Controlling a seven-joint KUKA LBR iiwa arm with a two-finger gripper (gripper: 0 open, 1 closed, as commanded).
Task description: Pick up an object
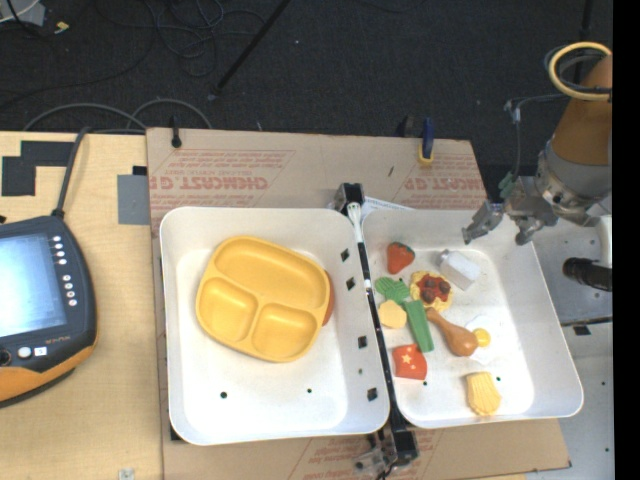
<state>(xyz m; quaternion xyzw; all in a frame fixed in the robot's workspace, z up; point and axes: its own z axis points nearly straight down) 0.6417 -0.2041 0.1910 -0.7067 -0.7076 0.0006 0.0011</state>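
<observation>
Table [100, 388] covered with brown cardboard, two white bins side by side on it; left bin [190, 368] carries a yellow divided plate [263, 296], lying flat near its middle; right bin [545, 368] carries the small toy food, clustered toward its left and middle. Grey arm [578, 143] with orange band enters at upper right; jaws [505, 226] spread apart, nothing between them, above the bin's upper right corner. Black teach pendant [35, 298] at far left of the table, well apart. Closest to the jaws: a white block [460, 267], just below and left of them; beside it a pizza slice [432, 288]; green piece [408, 308] crossing a brown drumstick [455, 335]; strawberry [400, 257] above; red piece [410, 362] and yellow corn [482, 392] lower down.
</observation>
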